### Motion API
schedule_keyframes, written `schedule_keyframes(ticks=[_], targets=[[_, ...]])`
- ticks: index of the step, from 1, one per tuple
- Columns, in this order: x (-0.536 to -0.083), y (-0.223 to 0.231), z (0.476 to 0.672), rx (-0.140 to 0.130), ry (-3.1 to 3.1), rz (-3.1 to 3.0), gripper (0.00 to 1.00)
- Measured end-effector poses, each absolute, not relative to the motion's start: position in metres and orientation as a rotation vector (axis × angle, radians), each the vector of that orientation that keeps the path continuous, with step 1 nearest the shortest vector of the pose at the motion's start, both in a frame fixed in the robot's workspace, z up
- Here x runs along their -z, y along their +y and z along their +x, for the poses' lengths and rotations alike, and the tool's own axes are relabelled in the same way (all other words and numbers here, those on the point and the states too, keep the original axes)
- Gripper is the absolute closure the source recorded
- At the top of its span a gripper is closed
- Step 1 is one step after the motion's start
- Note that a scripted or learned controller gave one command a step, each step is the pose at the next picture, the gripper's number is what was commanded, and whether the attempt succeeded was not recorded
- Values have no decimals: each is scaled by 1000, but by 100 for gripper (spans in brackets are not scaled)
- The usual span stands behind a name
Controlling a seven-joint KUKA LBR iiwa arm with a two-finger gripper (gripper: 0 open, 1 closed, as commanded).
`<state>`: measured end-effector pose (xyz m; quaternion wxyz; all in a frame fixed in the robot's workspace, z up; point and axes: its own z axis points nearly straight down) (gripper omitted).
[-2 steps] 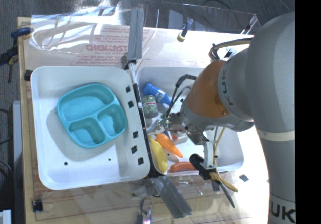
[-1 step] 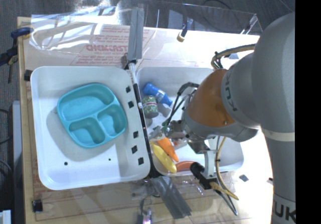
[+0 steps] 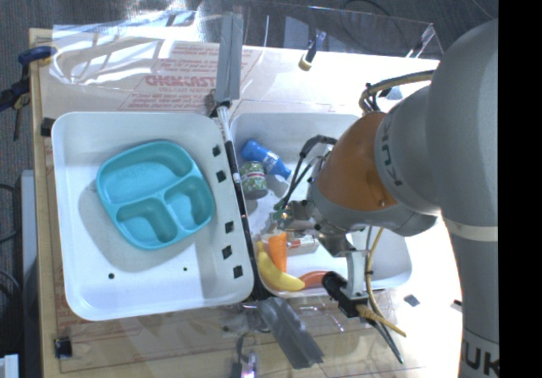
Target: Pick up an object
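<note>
- While the task names no single target, the likeliest candidates lie in the right bin [image 3: 385, 270]: a banana [image 3: 276, 273] at the near-left corner, a carrot [image 3: 278, 249] touching its upper side, and something red-orange [image 3: 313, 278] just right of the banana.
- Banana's long axis runs from upper left to lower right, following the bin's near corner; carrot stands more upright in the frame, tip end unclear.
- Farther back in the same bin: a blue bottle [image 3: 264, 158] and a green-capped jar [image 3: 252, 176], both close to the dividing wall.
- Gripper [image 3: 292, 219] appears low over the middle of the right bin, just above and right of the carrot; the banana lies down-left of it, near.
- Whether the fingers are spread or pressed together cannot be told; the wrist, orange band [image 3: 360, 169] and cables cover them. No object is seen between them.
- Judgement: a short move toward the near-left corner would bring the tool onto the carrot or banana; the bin wall crowds that corner.
- Left bin [image 3: 72, 198] holds a teal divided tray [image 3: 157, 192], well apart from the arm.
- Hidden: most of the right bin's floor under the arm [image 3: 440, 139]; the red-orange item is partly covered and cannot be identified.
</note>
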<state>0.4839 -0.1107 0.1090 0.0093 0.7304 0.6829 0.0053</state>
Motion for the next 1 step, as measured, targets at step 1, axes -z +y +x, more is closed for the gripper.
schedule_keyframes(ticks=[1], targets=[[-192, -42, 521, -1, 2152, 2292, 100]])
